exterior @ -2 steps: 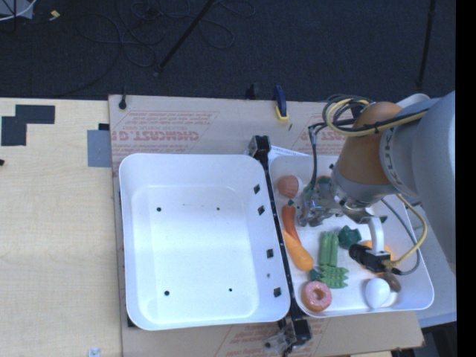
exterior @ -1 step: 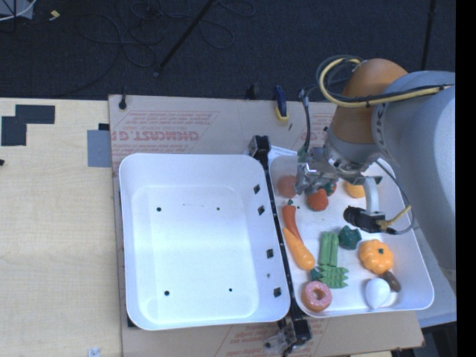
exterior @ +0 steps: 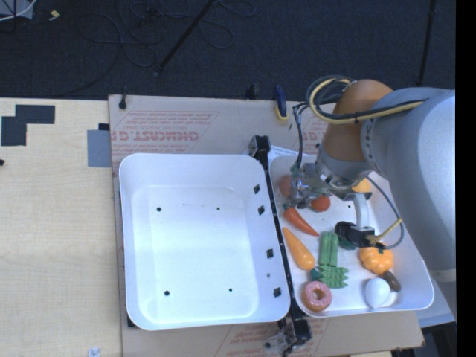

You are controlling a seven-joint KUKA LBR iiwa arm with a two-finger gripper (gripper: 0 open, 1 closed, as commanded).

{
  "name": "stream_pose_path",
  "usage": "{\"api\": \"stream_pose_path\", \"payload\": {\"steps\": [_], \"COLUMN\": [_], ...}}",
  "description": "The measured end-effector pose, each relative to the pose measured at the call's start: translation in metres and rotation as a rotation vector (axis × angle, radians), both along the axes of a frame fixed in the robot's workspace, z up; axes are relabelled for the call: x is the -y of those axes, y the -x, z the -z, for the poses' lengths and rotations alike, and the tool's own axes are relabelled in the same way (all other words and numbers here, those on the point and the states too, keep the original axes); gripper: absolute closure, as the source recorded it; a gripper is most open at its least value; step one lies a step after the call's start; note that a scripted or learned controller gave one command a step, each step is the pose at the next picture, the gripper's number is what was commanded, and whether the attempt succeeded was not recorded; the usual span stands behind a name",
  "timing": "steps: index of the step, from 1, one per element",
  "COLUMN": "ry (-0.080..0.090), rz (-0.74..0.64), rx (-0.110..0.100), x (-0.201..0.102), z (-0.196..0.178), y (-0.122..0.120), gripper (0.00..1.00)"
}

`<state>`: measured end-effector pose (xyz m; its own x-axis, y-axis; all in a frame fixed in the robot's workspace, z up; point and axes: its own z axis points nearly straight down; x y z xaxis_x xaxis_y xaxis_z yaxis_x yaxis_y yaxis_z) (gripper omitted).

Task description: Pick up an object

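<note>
The arm (exterior: 416, 155) is covering the right bin's (exterior: 416, 300) far corner and running off the picture's right edge. The pincer (exterior: 303, 192) is sitting among cables, its tips too small to tell.

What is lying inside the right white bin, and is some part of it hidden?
The right bin holds two carrots, a green vegetable, a pink doughnut, a white egg, an orange pepper and a red piece. The arm covers its far part.

1. Even, bright light from overhead; the left bin (exterior: 193, 236) nearly blows out to flat white.
2. The floor (exterior: 223, 36) across the frame's top stays dim.
3. Shadows are soft and short.
4. Slight overall softness and grain.
</note>
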<state>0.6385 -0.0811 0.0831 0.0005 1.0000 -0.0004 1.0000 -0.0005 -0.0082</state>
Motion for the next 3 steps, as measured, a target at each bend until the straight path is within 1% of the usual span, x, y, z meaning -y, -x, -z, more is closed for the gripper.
{"api": "stream_pose_path", "payload": {"steps": [1,2,3], "ry": [-0.001,-0.004,-0.002], "rz": [0.000,0.003,-0.002], "rx": [0.000,-0.008,-0.001], "x": [0.036,0.019,0.028], "z": [-0.024,-0.033,-0.003], "y": [-0.004,0.094,0.052], "gripper": [1.00,1.00,1.00]}}
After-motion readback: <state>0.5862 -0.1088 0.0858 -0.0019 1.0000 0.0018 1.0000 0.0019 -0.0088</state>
